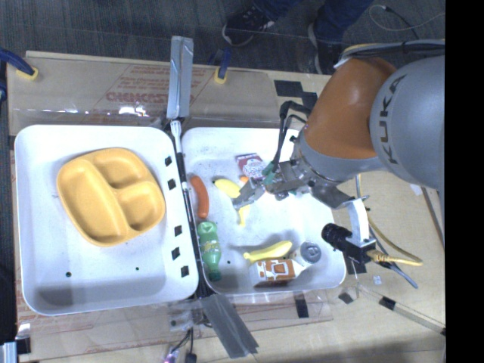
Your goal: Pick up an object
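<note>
Your gripper [249, 193] hangs low in the right bin [318, 282], its fingers [243, 197] near a small yellow piece [225, 187] just to their left. You cannot tell how far they are parted, or whether they touch it.

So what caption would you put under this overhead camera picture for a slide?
Robot arm's gripper hovers over toy food in the right bin, near a banana and bottle; a yellow tray fills the left bin.
</note>
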